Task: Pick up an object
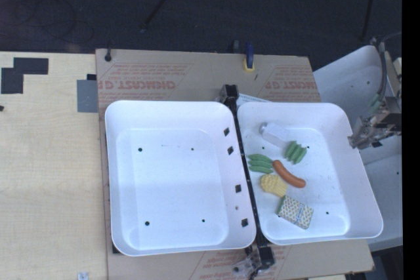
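Both bins are plain white, the left bin (170, 177) dotted with small dark holes. In the right bin (341, 206): an orange sausage (289, 174), a yellow knobbly corn piece (273, 185), two green ribbed pieces (295, 153) (260, 162), a clear pale bottle (275, 134), and a green-and-white speckled packet (294, 212)

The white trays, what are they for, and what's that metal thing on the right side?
A camera above the bench looks down at a slant. The metal thing at the right edge is a robot arm's gripper, its hand for picking things up. It sits outside the trays, and I can't tell if it is open. The two white trays are bins. The right bin holds toy food: an orange sausage, a yellow corn piece, two green vegetables, a clear small bottle and a patterned packet. The left bin sits beside it.
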Robot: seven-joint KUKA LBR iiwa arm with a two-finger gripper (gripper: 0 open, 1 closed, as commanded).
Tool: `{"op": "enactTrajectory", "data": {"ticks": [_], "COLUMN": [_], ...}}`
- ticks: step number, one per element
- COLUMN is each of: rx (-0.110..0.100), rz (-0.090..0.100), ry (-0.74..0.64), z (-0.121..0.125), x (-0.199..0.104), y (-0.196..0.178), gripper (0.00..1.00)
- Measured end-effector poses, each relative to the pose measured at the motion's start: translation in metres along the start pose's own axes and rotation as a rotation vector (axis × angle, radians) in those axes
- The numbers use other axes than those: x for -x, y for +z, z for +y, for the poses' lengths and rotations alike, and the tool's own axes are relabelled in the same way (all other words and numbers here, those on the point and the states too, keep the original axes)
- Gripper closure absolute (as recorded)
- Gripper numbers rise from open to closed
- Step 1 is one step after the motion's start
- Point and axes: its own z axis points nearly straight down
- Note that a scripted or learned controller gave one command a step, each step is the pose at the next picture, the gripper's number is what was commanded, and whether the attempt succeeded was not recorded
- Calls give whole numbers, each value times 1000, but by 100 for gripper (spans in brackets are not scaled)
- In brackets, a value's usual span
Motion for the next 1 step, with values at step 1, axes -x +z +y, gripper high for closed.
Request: {"op": "enactTrajectory", "data": {"ticks": [1], "rx": [8], "rz": [4], "ry": [-20], "z": [74], "x": [-61], "y": [69], "gripper": [100]}}
